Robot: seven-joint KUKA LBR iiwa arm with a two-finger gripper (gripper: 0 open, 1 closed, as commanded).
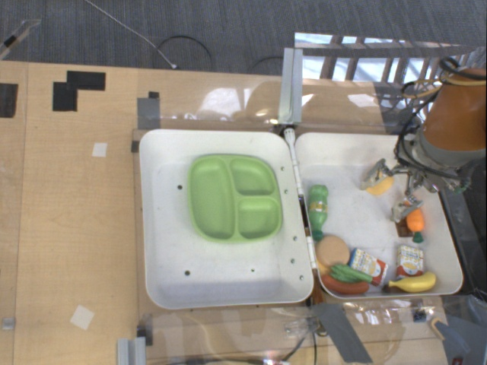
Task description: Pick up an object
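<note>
My gripper (392, 192) hangs over the upper right part of the right bin (342, 158), under the arm's orange band (456, 116). Its two fingers stand wide apart, so it is open. A small yellow piece (380, 187) lies by the left fingertip (375, 176). Just below the right fingertip (405, 207) sits a small orange fruit (415, 220). Nothing is gripped between the fingers.
The right bin also holds a green bottle (317, 206), a tan bun (332, 249), a red sausage (342, 286), two small cartons (367, 263) (409, 260) and a banana (415, 283). In the left bin (163, 265) lies a green divided plate (233, 197).
</note>
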